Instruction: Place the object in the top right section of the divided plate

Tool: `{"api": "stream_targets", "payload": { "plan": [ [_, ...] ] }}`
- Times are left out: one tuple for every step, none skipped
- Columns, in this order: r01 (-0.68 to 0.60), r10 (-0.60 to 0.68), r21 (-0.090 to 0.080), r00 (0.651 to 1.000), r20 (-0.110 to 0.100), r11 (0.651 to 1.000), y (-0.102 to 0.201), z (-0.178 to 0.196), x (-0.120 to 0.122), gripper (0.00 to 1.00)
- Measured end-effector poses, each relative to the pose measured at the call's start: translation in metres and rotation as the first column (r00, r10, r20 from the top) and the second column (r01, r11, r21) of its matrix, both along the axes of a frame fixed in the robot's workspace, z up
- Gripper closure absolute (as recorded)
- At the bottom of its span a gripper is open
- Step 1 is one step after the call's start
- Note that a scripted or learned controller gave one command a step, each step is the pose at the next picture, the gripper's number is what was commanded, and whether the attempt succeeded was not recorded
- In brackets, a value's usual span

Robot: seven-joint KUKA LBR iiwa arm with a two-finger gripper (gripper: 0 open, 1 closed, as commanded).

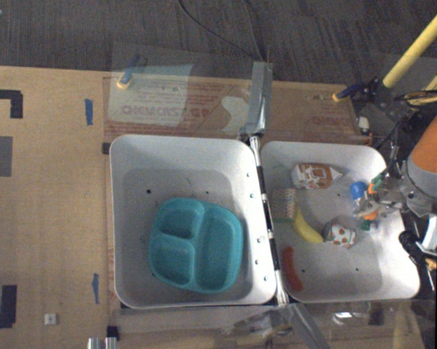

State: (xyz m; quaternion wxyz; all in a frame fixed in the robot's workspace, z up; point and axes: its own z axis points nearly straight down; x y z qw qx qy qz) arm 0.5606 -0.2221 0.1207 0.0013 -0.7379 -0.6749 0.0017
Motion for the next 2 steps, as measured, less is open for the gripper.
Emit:
{"api": "stream_targets", "payload": {
  "plan": [
    [-0.156,0.156,0.001,0.988,-0.001,0.988,0.04,0.077,-0.033,1.0],
    [-0.497,0.497,0.005,0.868,-0.002,0.868,0.119,0.097,-0.065,1.0]
  ]
}}
